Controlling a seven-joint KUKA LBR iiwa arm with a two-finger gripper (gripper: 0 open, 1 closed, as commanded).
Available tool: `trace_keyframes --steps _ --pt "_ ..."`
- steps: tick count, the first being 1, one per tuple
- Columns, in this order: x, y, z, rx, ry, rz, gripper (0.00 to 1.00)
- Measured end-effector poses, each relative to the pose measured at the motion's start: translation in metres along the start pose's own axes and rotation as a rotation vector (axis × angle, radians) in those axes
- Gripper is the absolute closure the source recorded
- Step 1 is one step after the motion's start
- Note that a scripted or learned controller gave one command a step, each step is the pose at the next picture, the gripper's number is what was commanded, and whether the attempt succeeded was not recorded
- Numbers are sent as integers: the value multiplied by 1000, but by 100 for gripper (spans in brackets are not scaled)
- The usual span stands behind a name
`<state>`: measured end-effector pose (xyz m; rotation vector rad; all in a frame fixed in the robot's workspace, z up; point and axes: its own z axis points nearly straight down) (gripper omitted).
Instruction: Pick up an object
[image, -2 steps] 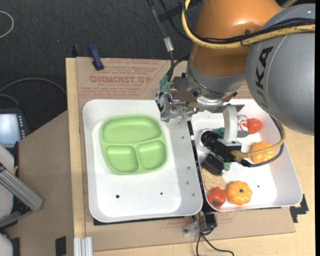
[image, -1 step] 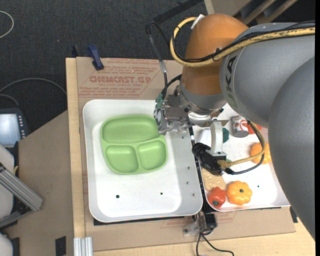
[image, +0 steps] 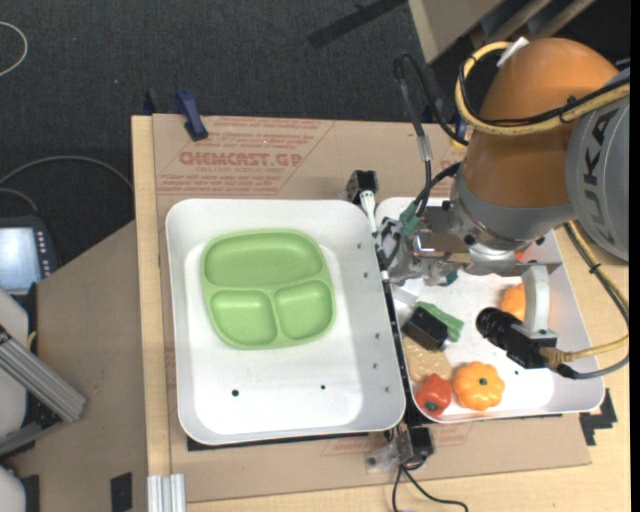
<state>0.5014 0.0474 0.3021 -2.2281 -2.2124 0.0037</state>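
My gripper hangs low over the back left corner of the right bin, close to the wall between the bins. The wrist above it hides much of it. A small black block lies on a green piece just in front of the gripper. Near the bin's front edge sit a red tomato-like toy and, beside it, an orange pumpkin toy. Another orange object peeks out from behind the robot's bracket at the right.
The left bin holds a light green divided plate. Both bins rest on a cardboard sheet with a blue clip at its back edge. Cables run behind the right bin.
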Motion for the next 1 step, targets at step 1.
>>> trace_keyframes --steps 1 --pt "-52 21 124 8 -2 0 100"
